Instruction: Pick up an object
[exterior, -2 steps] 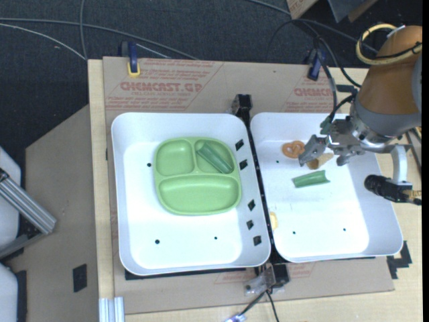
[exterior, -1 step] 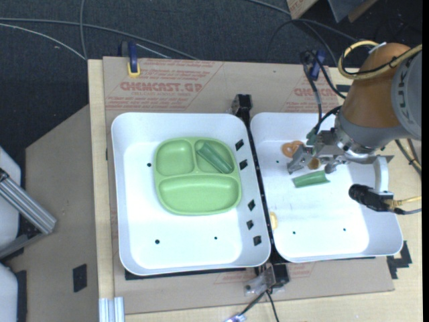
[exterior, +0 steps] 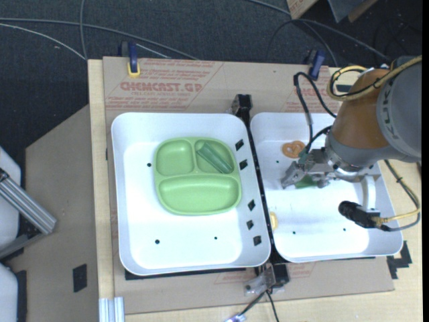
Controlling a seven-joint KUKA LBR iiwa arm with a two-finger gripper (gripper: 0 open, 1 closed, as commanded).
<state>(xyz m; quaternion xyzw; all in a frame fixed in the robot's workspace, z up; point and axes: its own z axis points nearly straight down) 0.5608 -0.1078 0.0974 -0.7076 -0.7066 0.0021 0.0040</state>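
My gripper (exterior: 299, 175) is down in the right bin (exterior: 315, 237), near its middle, with the grey arm and its orange band above it at the right. A small green object (exterior: 306, 181) lies right at the fingertips, partly hidden by them. Just behind the gripper a small orange piece (exterior: 291, 149) rests on the bin floor. The left bin (exterior: 134, 180) holds a green divided plate (exterior: 197, 176), and a darker green object (exterior: 216, 157) lies in the plate's upper right compartment.
A black divider with clips (exterior: 249, 173) runs between the two bins. A black cable connector (exterior: 356, 213) sits over the right bin's near right part. Blue and yellow clamps (exterior: 133, 58) hold the brown board at the back edge.
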